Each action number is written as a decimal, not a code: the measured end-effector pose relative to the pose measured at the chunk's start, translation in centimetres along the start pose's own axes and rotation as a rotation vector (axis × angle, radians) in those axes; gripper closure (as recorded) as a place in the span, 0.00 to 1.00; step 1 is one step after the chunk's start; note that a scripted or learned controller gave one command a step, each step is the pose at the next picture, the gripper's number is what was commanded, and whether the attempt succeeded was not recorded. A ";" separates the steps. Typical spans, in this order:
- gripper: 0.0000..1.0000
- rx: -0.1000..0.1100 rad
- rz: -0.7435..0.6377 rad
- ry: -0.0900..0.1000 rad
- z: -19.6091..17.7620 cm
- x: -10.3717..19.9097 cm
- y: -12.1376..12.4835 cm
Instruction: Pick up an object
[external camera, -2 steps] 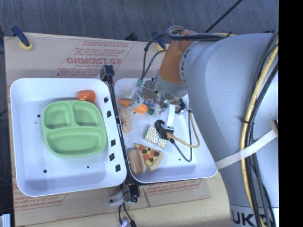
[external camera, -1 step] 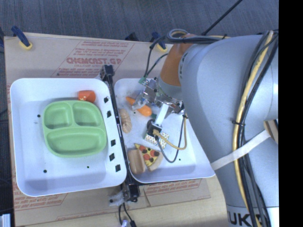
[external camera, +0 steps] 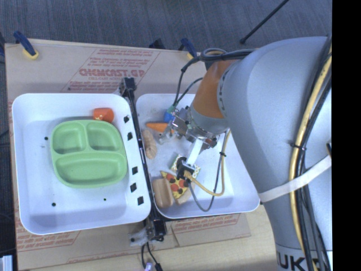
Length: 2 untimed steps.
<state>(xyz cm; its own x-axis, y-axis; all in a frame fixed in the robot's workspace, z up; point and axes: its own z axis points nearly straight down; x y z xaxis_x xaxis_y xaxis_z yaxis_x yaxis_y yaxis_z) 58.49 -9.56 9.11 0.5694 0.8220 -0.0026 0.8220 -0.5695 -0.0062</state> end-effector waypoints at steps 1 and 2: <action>0.00 -0.004 0.058 0.004 -10.3 8.9 2.5; 0.00 0.000 -0.137 0.000 -10.0 4.5 -5.8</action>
<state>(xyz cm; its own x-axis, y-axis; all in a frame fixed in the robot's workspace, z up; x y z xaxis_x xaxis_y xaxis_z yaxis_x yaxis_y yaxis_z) 56.29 -2.57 19.11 0.4518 0.8921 -0.0015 0.8921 -0.4518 -0.0061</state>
